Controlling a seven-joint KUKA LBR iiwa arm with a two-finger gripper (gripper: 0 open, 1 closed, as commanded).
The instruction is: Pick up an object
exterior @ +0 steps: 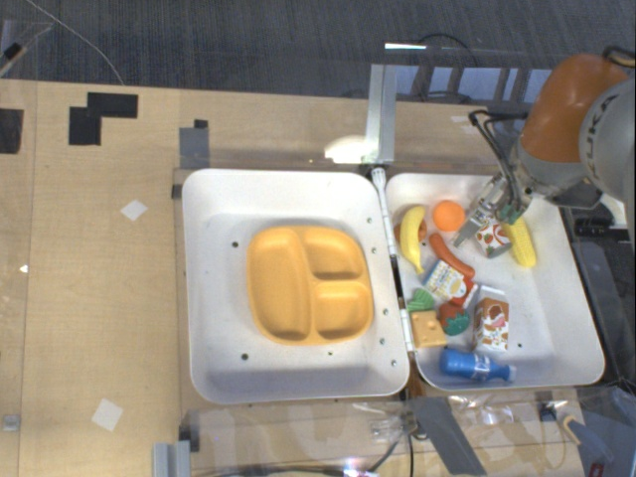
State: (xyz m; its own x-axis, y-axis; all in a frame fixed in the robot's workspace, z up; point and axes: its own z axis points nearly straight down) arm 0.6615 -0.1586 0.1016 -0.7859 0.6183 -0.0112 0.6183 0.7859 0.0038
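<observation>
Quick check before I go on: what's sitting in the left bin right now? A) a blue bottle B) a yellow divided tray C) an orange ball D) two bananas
B: the yellow divided tray lies in the left bin, while the blue bottle, bananas and orange ball are all in the right bin.

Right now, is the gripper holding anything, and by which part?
Cannot be told. The gripper sits low among the toys, over a small red-and-white item beside a banana.

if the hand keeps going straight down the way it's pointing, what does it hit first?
Probably the small red-and-white carton right under the hand, beside the orange ball. Depth is unclear from this slant.
</observation>
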